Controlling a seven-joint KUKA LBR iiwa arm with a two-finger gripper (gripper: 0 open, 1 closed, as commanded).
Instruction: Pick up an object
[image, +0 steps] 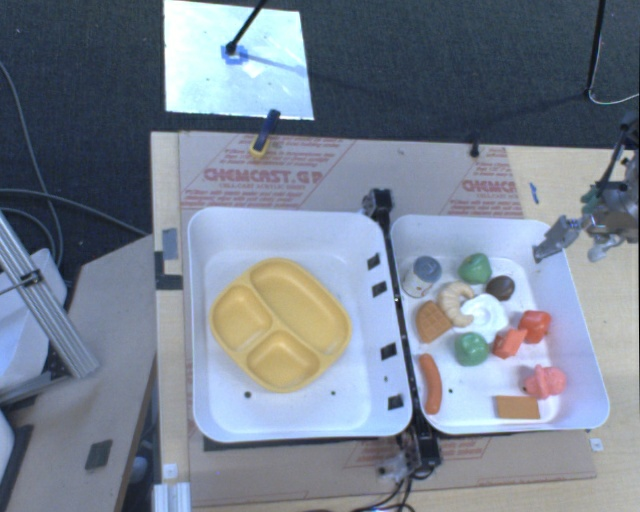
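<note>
Objects: toy foods, among them a sausage (431, 383) and a croissant (457, 300), lie in the right bin (585, 350).
Gripper (577, 240): above that bin's far right corner, fingers spread, gripping nothing.
Left bin (200, 400): contains a yellow divided tray (279, 322).

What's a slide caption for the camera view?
Gripper poised at far right edge of toy-food bin; yellow divided plate in left bin.

Toy foods are scattered down-left of the jaws — a green pepper (475, 267) lies nearest, a sausage (431, 382) farthest, a pink piece (545, 381) straight below.
</note>
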